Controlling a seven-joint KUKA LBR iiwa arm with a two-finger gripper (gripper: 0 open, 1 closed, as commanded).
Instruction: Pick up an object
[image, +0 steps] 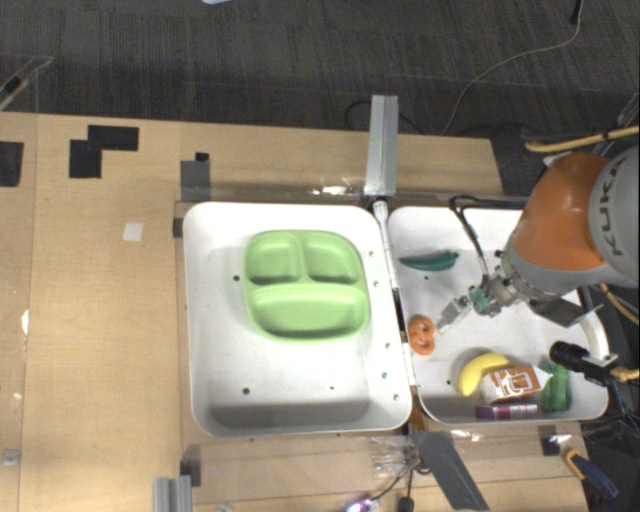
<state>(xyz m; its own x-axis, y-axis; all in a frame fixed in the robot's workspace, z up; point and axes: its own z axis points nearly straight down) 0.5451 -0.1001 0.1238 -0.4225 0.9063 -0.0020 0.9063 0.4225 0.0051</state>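
Observation:
My gripper (452, 312) hangs over the middle of the right bin (440, 232), reaching in from the right below the orange wrist band. A small orange object (421, 336) lies just left of and below it, near the bin's left wall. A dark green curved object (429, 261) rests toward the back. Along the front lie a yellow banana (478, 368), a brown and white packet (515, 383), a purple stick (506, 409) and a green object (556, 390). Nothing shows in the gripper.
The left bin (215, 380) holds a light green divided plate (303, 283). A metal post (382, 150) stands behind the wall between the bins. Cables trail over the right bin's back and right side.

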